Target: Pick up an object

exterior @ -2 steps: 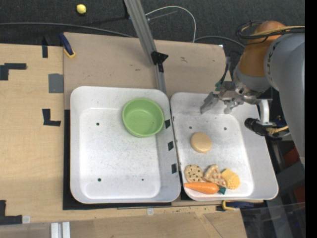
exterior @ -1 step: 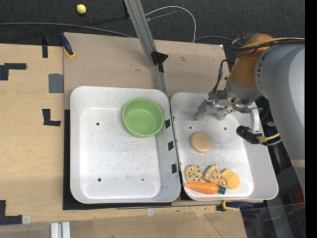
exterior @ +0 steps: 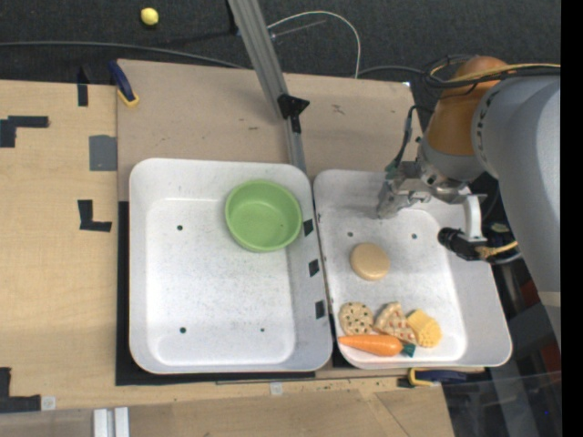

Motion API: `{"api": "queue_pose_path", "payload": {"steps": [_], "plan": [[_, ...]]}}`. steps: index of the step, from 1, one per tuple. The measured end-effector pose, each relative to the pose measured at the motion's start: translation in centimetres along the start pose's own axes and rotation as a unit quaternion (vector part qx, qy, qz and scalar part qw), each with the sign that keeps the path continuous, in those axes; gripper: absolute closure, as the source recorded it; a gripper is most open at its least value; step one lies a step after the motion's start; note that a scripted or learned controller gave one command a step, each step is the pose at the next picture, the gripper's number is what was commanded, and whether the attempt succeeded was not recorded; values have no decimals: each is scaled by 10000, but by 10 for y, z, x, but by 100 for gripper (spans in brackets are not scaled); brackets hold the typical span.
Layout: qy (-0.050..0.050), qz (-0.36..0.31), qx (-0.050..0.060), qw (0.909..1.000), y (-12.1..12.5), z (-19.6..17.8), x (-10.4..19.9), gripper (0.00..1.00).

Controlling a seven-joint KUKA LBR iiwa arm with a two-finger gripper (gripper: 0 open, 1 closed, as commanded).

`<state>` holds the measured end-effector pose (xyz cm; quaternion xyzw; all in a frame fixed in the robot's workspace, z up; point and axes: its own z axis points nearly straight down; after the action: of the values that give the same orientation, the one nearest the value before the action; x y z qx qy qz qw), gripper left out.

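Two white bins sit side by side on the desk point(exterior: 209, 107). Left bin point(exterior: 155, 271) carries one green bowl point(exterior: 263, 214), near its upper right corner. Right bin point(exterior: 474, 326) carries the likely targets: round tan bun point(exterior: 370, 262) lying alone mid-bin, and along the near edge a tight cluster, cookie point(exterior: 354, 317), pale knobbly piece point(exterior: 392, 316), corn cob point(exterior: 424, 328), carrot point(exterior: 372, 344). Cluster items touch or nearly touch one another; the bun is well apart from them. End effector point(exterior: 393, 200) hangs over the far part of the right bin, up and a little right of the bun, nothing seen between its fingers; whether they are spread or closed, cannot tell at this angle. Judgement: the bun is the easiest pick, free on all sides. Looks like light toy food, smooth domed top, so apt to slip out if pinched high. Best hold is low across its widest part, fingers straddling the sides. Carrot is thin and lies hard against the bin's rim; poor access there. Bowl would need a rim grasp.
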<state>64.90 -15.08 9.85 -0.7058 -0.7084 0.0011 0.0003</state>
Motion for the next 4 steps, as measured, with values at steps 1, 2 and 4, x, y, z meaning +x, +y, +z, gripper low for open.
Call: {"api": "queue_pose_path", "payload": {"steps": [1, 2, 4], "plan": [[2, 9, -30, 10000, 10, -48, -2, 100], [4, 5, -33, 10000, 17, -99, 7, 100], [6, 11, -17, 10000, 16, -179, 11, 100]]}}
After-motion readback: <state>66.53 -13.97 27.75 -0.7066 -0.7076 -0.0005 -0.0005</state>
